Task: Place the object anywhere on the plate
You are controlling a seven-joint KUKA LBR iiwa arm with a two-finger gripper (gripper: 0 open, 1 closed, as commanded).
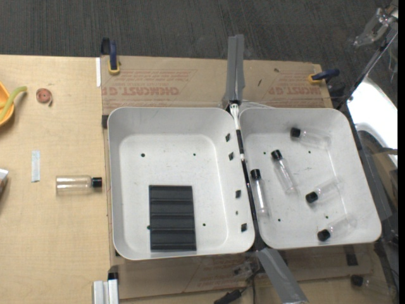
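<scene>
A dark ribbed rectangular plate [171, 218] lies flat in the left white bin [126, 132], near its front edge. Several clear vials with black caps lie scattered in the right white bin [354, 163]: one at the back [308, 137], one near the middle [283, 170], one along the left wall [259, 194], and two toward the front right [326, 190] [338, 227]. All lie on their sides, apart from each other.
On the wooden bench left of the bins lies another clear vial [79, 183]. A yellow object [6, 103] and a small pink disc [43, 95] sit at the far left. Clamps [109, 56] [323, 76] hold the cardboard behind the bins.
</scene>
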